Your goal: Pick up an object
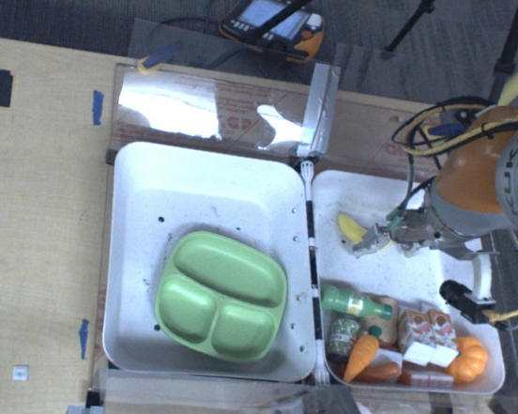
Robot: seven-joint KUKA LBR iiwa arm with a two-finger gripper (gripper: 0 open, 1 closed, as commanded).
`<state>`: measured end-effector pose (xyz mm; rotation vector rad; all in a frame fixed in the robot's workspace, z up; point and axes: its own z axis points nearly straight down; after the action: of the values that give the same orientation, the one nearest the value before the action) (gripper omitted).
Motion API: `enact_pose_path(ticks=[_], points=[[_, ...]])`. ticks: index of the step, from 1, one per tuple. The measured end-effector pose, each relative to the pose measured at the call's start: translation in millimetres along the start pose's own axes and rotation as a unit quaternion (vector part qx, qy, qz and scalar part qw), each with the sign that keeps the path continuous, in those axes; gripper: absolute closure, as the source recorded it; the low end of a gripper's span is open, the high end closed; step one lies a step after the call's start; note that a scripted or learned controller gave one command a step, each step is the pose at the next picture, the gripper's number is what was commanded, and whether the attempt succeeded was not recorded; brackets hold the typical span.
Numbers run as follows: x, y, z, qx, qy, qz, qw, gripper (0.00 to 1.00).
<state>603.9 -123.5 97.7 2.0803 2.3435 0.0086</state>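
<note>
The gripper (373, 241) hangs in the right bin (491, 383) just beside a small yellow object (351, 229), its jaws apparently parted with nothing between them, though the view is too coarse to be sure. To take that piece well, the arm should probably centre the jaws over it and close squarely, since it lies alone on bare floor, apart from the clutter. A green bottle (356, 305), a carrot (364, 353) and an orange fruit (468, 360) crowd the bin's near wall, while the left bin (140, 176) holds a green divided plate (222, 294); neither blocks the approach.
</note>
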Motion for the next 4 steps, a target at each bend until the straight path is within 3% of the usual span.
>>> enact_pose_path(ticks=[1,2,3,4], points=[[-44,-27,-97,0.004,0.000,0.065,0.9979,0.00],[-22,30,-6,-0.004,-0.001,-0.027,0.9996,0.00],[-22,30,-6,-0.004,-0.001,-0.028,0.9996,0.00],[-55,4,-28,0.003,0.000,0.053,0.9986,0.00]])
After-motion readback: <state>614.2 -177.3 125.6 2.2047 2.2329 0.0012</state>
